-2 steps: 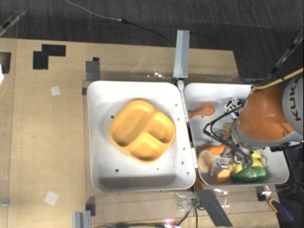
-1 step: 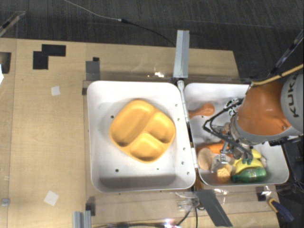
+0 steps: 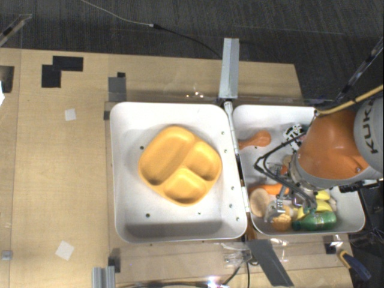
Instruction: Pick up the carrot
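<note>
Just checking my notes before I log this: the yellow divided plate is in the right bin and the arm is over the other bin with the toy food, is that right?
Not quite. The camera view shows the yellow divided plate in the left bin, not the right one. The rest holds: the arm is over the other bin, the right one, above the toy food.

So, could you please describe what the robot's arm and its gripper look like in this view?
The arm is grey with dark lettering, above a broad, rounded orange band at the wrist. Black cables loop off the wrist, and further cables run toward the frame's upper right. The gripper is a small metallic assembly with wires around it.
</note>
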`<state>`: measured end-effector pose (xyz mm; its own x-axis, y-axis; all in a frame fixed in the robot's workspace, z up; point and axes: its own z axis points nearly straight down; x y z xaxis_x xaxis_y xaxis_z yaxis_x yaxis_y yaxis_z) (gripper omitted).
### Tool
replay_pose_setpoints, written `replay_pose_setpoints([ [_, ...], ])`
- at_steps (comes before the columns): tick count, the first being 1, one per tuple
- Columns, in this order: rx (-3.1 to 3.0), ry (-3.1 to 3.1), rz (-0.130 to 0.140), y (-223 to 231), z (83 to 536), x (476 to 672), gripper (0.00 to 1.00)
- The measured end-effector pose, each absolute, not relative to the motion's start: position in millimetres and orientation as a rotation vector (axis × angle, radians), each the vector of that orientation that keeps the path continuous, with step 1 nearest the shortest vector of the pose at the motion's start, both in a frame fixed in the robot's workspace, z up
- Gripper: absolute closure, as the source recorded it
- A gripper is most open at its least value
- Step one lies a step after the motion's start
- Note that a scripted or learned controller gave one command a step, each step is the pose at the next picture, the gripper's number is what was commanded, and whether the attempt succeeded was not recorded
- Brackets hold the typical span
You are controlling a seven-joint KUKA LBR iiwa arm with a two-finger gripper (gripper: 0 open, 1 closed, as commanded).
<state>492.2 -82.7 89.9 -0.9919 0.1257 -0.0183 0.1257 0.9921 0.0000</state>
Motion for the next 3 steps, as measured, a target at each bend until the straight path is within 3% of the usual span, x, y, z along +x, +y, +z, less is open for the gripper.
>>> replay_pose_setpoints([
  [1,0.633,3.065,0.002,-83.3,89.3,525.1,0.00],
  [2,0.623,3.061,0.006,-81.8,101.8,527.5,1.00],
  [3,0.344,3.111,0.004,-23.4,187.2,494.9,1.00],
])
